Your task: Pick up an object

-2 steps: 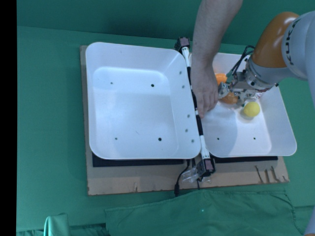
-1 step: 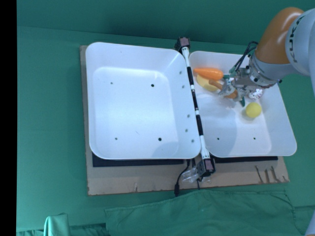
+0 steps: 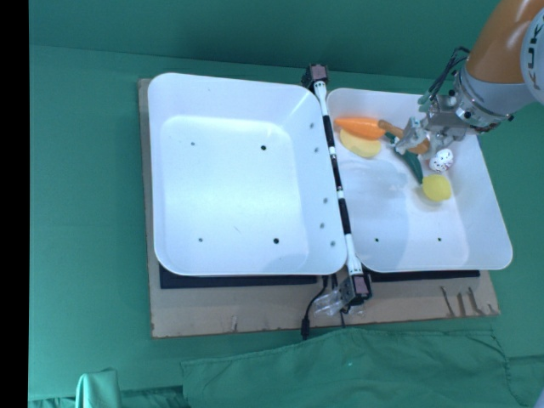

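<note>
- Over the far part of the right bin: the grey arm with an orange band (image 3: 503,36), reaching in from the right and far corner.
- At its end, the two-finger metal jaws (image 3: 415,139), low over the small group of things in the far part of the shallow white right bin (image 3: 476,236).
- Cannot tell how wide the jaws stand; too small and mixed with the things below.
- Cannot tell if anything is between them.
- Just left of the jaws: an orange carrot-shaped toy (image 3: 360,127), lying across, thick end to the left.
- Touching the near side of that toy: a pale yellow oval piece (image 3: 362,145).
- Right under the jaws: a dark teal narrow object (image 3: 414,165), pointing toward the near side.
- Beside it, a small brown-orange piece (image 3: 393,129), partly hidden by the jaws.
- To the right of the teal object: a small white ball with dark dots (image 3: 441,161), close to the wrist.
- Nearer than this ball, a little apart: a round yellow lemon-like toy (image 3: 437,188), alone on the bin floor.
- On the left: a second shallow white bin (image 3: 234,185), with some small dark dots on its floor.
- Between the two bins: a thin black and white bar (image 3: 336,177), from far to near.
- Under both bins: a brown cardboard sheet (image 3: 255,317) on the green-covered desk (image 3: 85,185).
</note>
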